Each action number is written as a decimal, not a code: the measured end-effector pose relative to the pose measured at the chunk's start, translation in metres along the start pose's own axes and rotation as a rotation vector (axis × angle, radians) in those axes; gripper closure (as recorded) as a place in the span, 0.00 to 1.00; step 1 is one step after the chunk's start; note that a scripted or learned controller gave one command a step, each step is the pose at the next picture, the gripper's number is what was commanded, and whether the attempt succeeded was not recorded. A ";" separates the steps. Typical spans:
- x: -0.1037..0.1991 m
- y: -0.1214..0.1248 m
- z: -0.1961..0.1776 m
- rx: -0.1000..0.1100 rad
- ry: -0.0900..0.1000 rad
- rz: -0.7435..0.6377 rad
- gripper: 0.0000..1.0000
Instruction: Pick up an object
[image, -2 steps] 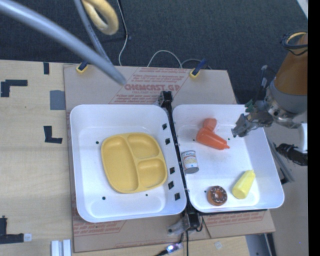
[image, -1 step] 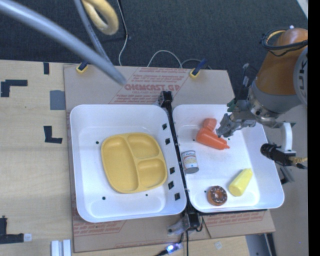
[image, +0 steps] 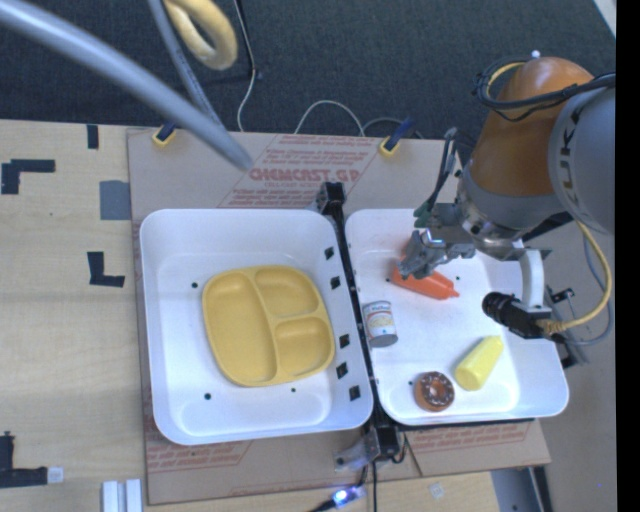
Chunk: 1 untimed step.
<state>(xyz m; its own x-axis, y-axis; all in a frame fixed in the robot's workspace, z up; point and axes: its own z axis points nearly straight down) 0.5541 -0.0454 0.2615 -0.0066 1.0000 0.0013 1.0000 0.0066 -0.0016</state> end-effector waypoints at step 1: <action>0.045 0.005 0.012 0.002 -0.001 0.001 1.00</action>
